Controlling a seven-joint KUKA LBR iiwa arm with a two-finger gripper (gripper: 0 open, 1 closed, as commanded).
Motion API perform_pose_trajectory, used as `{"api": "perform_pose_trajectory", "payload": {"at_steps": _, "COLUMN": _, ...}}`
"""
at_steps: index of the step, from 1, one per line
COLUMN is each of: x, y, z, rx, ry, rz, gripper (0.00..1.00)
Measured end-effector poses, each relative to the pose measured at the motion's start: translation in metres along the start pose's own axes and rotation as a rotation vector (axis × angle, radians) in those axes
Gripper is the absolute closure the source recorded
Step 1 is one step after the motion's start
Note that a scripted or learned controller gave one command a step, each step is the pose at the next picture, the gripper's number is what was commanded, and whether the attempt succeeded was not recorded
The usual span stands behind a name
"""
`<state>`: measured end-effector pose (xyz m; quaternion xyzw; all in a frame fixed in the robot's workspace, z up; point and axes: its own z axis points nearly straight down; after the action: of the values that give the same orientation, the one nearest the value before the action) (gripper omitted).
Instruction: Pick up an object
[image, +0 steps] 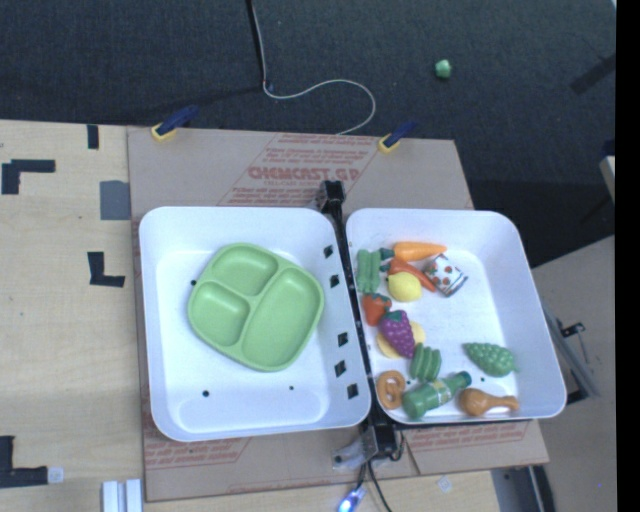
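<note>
**Inspector A:** Report on the pincer?

**Inspector B:** I cannot tell how it stands or whether it has hold of anything. Nothing has been lifted, by my judgement; the pick is not yet begun.

**Inspector A:** Candidates for the pick?

**Inspector B:** All in the right bin (530, 300). A carrot (418, 250) near the far wall, a lemon (404, 288) just below it, a small red and white can (444, 275) beside those. Purple grapes (397, 333) lie mid-bin by the shared wall. Along the near edge: a pretzel (391, 386), a green bottle (434, 394), a drumstick (485, 403). A leafy green piece (489, 358) lies apart from the rest.

**Inspector A:** Recommended approach?

**Inspector B:** Take the leafy green piece. It has bare floor around it, so the pincer can straddle it cleanly from above. The cluster by the shared wall is packed, pieces touching; a descent there risks nudging neighbours or catching two.

**Inspector A:** Other items?

**Inspector B:** The left bin (160, 330) holds a green divided plate (256, 306). Both bins sit on cardboard (290, 170) on the counter (60, 300). The near-edge items lie close to the bin wall, which would crowd a grasp.
</note>
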<state>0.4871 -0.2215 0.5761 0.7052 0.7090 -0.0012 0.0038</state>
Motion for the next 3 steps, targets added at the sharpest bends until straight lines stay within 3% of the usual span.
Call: {"api": "perform_pose_trajectory", "payload": {"at_steps": 3, "x": 0.002, "y": 0.002, "z": -0.031, "rx": -0.002, "ry": -0.004, "rz": -0.004, "gripper": 1.00}}
